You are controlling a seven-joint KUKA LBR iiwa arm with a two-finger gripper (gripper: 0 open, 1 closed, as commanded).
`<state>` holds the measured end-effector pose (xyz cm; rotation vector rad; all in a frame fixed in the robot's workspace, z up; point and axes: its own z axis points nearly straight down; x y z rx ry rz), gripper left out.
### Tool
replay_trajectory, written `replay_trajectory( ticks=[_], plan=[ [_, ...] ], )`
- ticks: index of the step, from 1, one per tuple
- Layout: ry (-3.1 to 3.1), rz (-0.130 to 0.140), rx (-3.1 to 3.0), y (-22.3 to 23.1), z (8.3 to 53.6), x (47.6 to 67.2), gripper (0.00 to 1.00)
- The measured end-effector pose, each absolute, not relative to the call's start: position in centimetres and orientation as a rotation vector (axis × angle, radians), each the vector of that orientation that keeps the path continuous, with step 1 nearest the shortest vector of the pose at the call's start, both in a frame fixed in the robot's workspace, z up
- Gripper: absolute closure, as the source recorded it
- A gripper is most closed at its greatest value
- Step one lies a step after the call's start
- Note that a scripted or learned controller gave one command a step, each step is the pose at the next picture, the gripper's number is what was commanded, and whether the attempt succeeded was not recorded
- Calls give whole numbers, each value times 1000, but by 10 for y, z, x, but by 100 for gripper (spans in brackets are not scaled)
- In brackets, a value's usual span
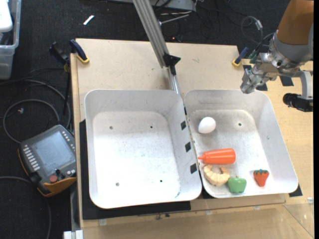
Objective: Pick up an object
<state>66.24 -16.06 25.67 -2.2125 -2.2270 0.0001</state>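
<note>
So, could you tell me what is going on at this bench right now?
A KUKA arm's gripper hangs over the far rim of the right bin, with nothing seen between its fingers. That bin holds a white egg, an orange carrot-shaped toy, a beige lumpy piece, a green pepper and a small strawberry. None has been picked up yet. The left bin sits alongside.

5 toys (217, 156) in rt bin
</note>
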Motion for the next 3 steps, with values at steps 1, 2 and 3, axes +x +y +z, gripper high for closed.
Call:
replay_trajectory(
  ticks=[1, 2, 3],
  plan=[
    [-2229, -1, -2210, -99, 247, 650, 100],
    [-2227, 0, -2212, -57, 244, 637, 100],
    [-2229, 0, -2210, -5, 249, 616, 100]
  ],
)
